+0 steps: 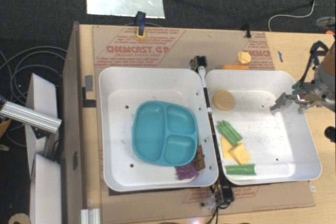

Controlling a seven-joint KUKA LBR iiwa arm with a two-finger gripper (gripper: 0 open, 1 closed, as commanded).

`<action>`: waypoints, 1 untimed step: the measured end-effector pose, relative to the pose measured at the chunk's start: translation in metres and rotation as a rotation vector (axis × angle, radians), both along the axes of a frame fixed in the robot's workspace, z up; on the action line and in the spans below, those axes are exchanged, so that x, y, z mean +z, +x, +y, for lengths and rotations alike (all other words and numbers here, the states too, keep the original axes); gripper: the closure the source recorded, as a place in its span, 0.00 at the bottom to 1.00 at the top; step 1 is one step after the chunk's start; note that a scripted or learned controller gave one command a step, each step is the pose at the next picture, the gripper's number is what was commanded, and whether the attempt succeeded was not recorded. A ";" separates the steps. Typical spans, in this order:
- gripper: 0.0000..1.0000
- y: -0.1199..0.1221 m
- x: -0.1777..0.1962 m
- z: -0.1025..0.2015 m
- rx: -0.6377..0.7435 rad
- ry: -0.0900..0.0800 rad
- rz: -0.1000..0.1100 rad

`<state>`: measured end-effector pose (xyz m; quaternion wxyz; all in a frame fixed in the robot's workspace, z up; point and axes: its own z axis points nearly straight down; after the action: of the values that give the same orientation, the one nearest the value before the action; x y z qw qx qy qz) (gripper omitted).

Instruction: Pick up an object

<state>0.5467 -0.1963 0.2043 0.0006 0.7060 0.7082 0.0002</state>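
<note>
Clearly the choice of target matters most, since several small pieces crowd the lower left of the right bin [302, 128]: a green stick-shaped piece [240, 169] lies along the bottom wall, 2 yellow wedge-like pieces [235, 150] sit just above it and touch each other, and a green ribbed piece [229, 131] rests slantwise against them. My judgement is that a descent into this cluster could clip 2 things at once, push the pieces against the divider, or close on nothing, because they lie flat and close together with little gap for a finger. Farther up the frame, a round tan disc [223, 100] sits alone near the top left corner of the same bin; it looks flat and low, so fingers could slide over it. In the left bin [113, 113] a teal divided plate [165, 132] fills the middle, with a purple piece [185, 171] and a brown piece [199, 159] tucked at its lower right edge, awkward to reach beside the rim. The gripper [279, 104] hovers at the right side of the frame, above the upper right part of the right bin and well apart from every piece; nothing sits in it, and I cannot tell how wide it stands.
</note>
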 end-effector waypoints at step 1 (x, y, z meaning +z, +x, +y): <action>0.00 -0.017 -0.063 0.055 0.005 0.004 0.006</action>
<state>0.5300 -0.1413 0.1410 -0.0029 0.7043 0.7099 -0.0002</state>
